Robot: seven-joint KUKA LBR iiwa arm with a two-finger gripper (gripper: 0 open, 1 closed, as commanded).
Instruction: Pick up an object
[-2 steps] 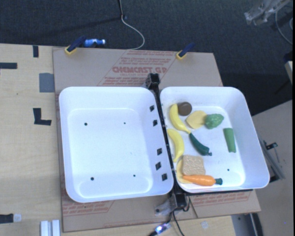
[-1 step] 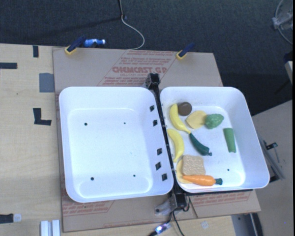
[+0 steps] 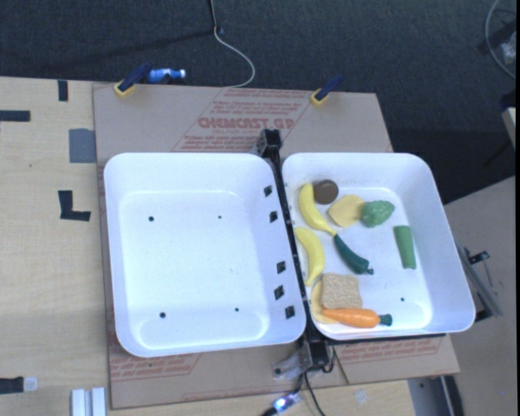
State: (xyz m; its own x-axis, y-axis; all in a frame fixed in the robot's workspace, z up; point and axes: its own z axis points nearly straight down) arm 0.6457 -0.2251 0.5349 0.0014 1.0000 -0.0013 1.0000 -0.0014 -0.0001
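Observation:
The right bin (image 3: pixel 433 199) holds several toy foods. Two yellow bananas (image 3: pixel 308 210) (image 3: pixel 313 251) lie along its left wall. A brown round piece (image 3: pixel 326 191) sits near the back, next to a yellow wedge (image 3: pixel 347 211) and a green leafy piece (image 3: pixel 377 212). A light green stick (image 3: pixel 404 246) lies toward the right. In the middle lies a dark green pepper-like piece (image 3: pixel 352 256). A tan bread slice (image 3: pixel 340 291) and an orange carrot (image 3: pixel 354 317) rest at the front.
The left bin (image 3: pixel 121 232) stands beside the right one on a cardboard sheet (image 3: pixel 234 124). Black clips (image 3: pixel 269 141) join the bins along their shared wall. A cable (image 3: pixel 230 46) runs off the back. Blue-and-yellow clamps (image 3: pixel 147 77) hold the cardboard's far edge.

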